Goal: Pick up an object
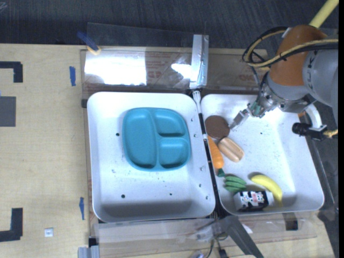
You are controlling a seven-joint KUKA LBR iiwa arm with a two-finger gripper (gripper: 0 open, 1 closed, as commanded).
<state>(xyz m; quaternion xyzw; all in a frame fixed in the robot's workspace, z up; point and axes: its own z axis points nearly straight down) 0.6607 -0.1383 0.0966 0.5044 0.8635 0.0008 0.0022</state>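
Two shallow white bins sit side by side on the tabletop. The left bin (102,160) carries a blue divided plate (157,138), lying flat near the bin's middle, a little toward its far edge.

The right bin (290,155) holds all the small items, gathered along its left wall and near edge. A round brown disc (216,126) lies by the left wall, toward the far side. Just beside it, nearer the camera, rests a tan bread roll (231,149), and an orange carrot (216,153) lies along the left wall, touching or nearly touching the roll. Further toward the near edge sits a green leafy vegetable (234,183), then a yellow banana (267,186) just to its right. A small black and white carton (252,199) lies on its side at the near edge, close under the banana.

The grey arm with its orange band (294,58) reaches in over the far right corner of the right bin. The claw (236,121) points down and to the left, its tip just beside the right rim of the brown disc. Its state cannot be told from this angle, and nothing is visibly gripped.
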